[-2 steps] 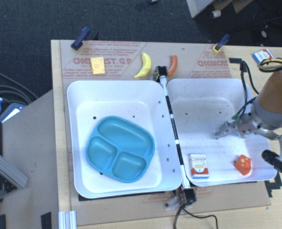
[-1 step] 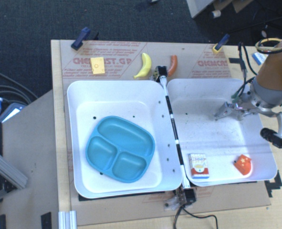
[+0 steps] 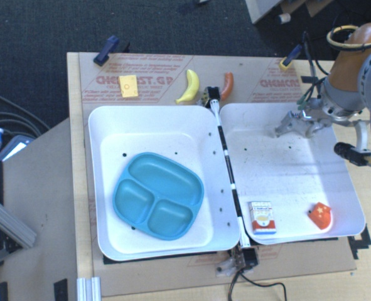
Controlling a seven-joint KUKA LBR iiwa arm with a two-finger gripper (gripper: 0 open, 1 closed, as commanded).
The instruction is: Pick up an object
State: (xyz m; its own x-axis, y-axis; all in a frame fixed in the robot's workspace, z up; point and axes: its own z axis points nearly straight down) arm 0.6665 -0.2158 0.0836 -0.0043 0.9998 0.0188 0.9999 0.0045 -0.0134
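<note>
My gripper (image 3: pixel 296 128) hangs over the far part of the right bin (image 3: pixel 285 168), close above its floor. Its two grey fingers are spread open with nothing between them. A small white and red box (image 3: pixel 261 217) lies near the front edge of the right bin, well in front of the gripper. An orange-red lump (image 3: pixel 321 215) lies at the bin's front right. In the left bin (image 3: pixel 110 130) rests a blue divided plate (image 3: pixel 159 195).
Behind the bins, on the brown board, lie a yellow banana (image 3: pixel 189 86), an orange sausage-shaped piece (image 3: pixel 226 85) and a yellow tile (image 3: pixel 128 87). A black divider (image 3: pixel 226 162) runs between the bins. A blue clamp (image 3: pixel 105 50) grips the board's far left edge.
</note>
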